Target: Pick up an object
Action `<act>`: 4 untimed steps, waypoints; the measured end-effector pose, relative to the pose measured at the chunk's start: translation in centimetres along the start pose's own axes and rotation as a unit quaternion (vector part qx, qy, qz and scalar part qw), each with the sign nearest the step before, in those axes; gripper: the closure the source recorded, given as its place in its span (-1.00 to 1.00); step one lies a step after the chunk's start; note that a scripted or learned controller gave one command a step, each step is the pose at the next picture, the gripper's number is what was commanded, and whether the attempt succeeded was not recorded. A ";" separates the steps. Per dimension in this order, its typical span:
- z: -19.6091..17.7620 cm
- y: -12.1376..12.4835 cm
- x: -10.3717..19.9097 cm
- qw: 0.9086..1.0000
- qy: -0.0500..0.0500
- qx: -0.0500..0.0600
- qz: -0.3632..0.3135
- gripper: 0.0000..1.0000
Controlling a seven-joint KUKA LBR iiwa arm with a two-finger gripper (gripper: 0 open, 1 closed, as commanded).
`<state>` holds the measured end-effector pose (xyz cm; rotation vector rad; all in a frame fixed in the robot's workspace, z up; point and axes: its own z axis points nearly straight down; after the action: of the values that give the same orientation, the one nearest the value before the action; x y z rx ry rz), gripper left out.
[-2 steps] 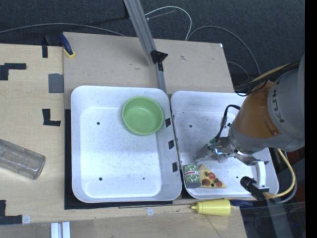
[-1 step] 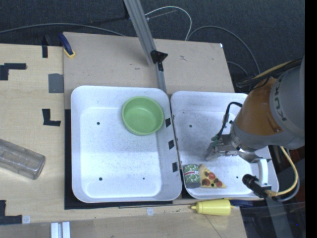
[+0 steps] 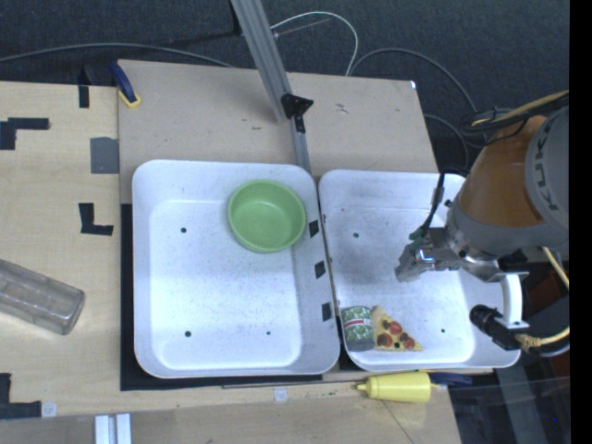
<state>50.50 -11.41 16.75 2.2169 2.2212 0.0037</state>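
While arm leans in (from right), end effector hovers over right bin.

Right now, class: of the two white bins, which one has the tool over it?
The right bin, holding the pizza slice; the tool hangs above it. The left bin holds a green bowl.
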 end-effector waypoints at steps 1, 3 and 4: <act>-6.1 0.8 0.1 1.000 0.000 -0.001 0.000 1.00; -9.0 1.4 5.7 1.000 0.001 0.003 -0.003 1.00; -7.7 1.5 10.4 1.000 0.001 0.004 -0.002 1.00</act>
<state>51.97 -0.96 24.48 2.2167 2.2307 -0.0027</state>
